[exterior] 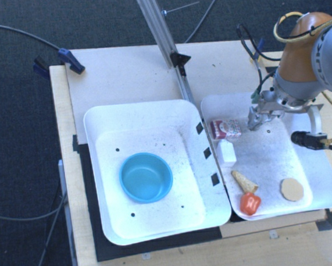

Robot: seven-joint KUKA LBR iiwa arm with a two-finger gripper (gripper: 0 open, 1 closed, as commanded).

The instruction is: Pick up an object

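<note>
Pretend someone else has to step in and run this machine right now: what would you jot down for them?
Gripper: low over the far end of the right bin, next to the pink packet; nothing seen held.
Right bin: pink packet and white block by the left wall; cone-shaped piece, red pepper-like item and round tan biscuit at the near end.
Left bin: blue bowl.
Done: nothing lifted.
Left: grasp and raise one object; the packet looks closest.
</note>
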